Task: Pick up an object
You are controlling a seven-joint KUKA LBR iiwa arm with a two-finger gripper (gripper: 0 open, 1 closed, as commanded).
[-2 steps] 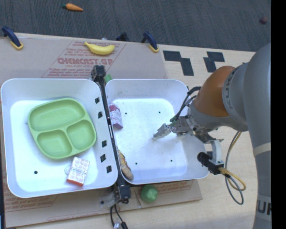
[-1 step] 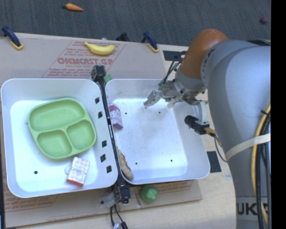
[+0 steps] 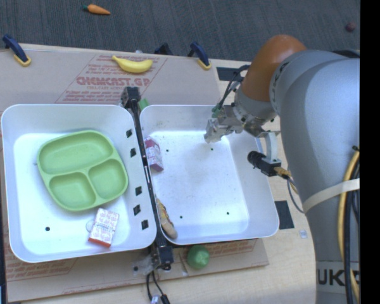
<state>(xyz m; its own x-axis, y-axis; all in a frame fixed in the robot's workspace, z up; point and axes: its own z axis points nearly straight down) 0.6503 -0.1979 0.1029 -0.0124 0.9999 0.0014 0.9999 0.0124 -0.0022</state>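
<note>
My gripper [image 3: 212, 133] hangs low over the far part of the right bin [image 3: 240, 198], near its back wall, with nothing visibly under it. A small maroon and white packet [image 3: 153, 154] lies against that bin's left wall, well to the left of the gripper. A tan, peanut-like object [image 3: 165, 221] rests in the bin's near left corner. In the left bin [image 3: 16, 189] sit a light green divided plate [image 3: 82, 168] and a red and white box [image 3: 104, 227].
A yellow banana [image 3: 133, 63] lies on the cardboard behind the bins. A green ball [image 3: 198, 256] sits in front of the right bin. The grey arm [image 3: 316, 125] covers the bench's right side. An orange carrot [image 3: 98, 9] lies on the floor.
</note>
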